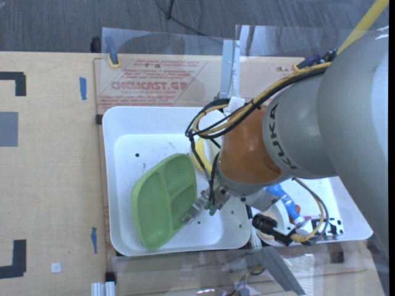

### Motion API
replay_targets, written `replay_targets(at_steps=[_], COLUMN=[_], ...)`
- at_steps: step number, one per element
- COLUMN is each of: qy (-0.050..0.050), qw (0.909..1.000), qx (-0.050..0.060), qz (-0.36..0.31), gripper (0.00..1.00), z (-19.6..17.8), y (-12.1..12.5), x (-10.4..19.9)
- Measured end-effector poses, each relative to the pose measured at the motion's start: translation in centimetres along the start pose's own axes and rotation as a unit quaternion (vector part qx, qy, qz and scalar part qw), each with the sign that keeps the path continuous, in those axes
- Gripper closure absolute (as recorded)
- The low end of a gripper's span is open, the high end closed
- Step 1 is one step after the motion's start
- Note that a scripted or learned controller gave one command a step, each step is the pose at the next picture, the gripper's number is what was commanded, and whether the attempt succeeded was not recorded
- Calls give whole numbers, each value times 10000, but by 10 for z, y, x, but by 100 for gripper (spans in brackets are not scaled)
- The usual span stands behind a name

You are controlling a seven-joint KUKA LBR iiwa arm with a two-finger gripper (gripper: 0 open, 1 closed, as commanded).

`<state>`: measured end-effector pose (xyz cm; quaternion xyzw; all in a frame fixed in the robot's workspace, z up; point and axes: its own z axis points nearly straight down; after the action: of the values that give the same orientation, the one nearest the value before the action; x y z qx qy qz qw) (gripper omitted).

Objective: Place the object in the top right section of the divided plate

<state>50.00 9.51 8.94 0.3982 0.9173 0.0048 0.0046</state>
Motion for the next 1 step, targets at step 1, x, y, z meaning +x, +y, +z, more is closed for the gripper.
replay_targets(at_steps=[1], qy=[-46], qw=[10000], qx=[-84], qz=[21], gripper=[100], z=[-15], y=[5], x=[-4])
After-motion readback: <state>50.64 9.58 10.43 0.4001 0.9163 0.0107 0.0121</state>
